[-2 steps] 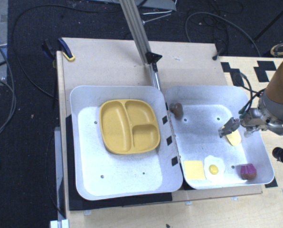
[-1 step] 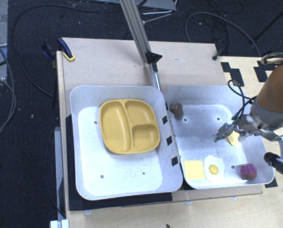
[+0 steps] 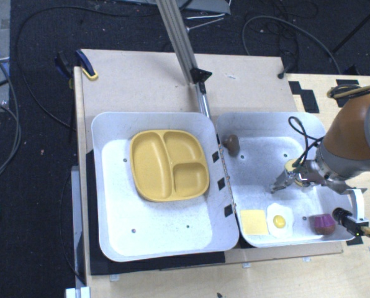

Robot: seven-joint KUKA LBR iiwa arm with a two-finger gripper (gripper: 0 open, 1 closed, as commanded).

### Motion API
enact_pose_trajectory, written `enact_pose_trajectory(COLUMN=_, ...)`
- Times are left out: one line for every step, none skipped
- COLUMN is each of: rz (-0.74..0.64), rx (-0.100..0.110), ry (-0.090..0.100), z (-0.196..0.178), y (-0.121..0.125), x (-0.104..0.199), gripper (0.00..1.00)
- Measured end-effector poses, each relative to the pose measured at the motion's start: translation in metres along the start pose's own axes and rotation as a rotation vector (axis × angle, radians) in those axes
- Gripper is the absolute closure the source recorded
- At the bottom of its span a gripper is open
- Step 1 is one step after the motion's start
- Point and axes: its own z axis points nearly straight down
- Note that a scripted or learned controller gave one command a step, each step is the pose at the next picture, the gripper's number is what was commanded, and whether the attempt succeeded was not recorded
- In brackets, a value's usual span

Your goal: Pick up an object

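Note:
The right bin (image 3: pixel 259 151) holds a brown rounded object (image 3: pixel 232 143) near its far left corner. Along its near edge lie a yellow cheese slice (image 3: pixel 254 222), a toy fried egg (image 3: pixel 279 220) and a purple object (image 3: pixel 324 224). My gripper (image 3: pixel 283 183) hangs low over the middle right of this bin, fingers pointing left, above bare floor. It stands apart from the egg, which lies just nearer the camera. Nothing shows between the fingers.
The left bin (image 3: pixel 110 185) carries a yellow divided plate (image 3: pixel 170 164). A metal pole (image 3: pixel 180 36) slants up from the bins' far junction. Black clips (image 3: pixel 223 182) line the divider between the bins. The arm's orange band (image 3: pixel 354 126) fills the right side.

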Motion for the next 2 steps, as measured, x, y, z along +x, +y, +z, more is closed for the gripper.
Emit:
enact_pose_trajectory(rz=0.000, rx=-0.004, ry=-0.002, z=-0.013, y=0.001, x=-0.001, gripper=1.00)
enact_pose_trajectory(rz=-0.003, rx=-0.003, ry=0.000, z=-0.076, y=0.003, x=-0.005, gripper=1.00)
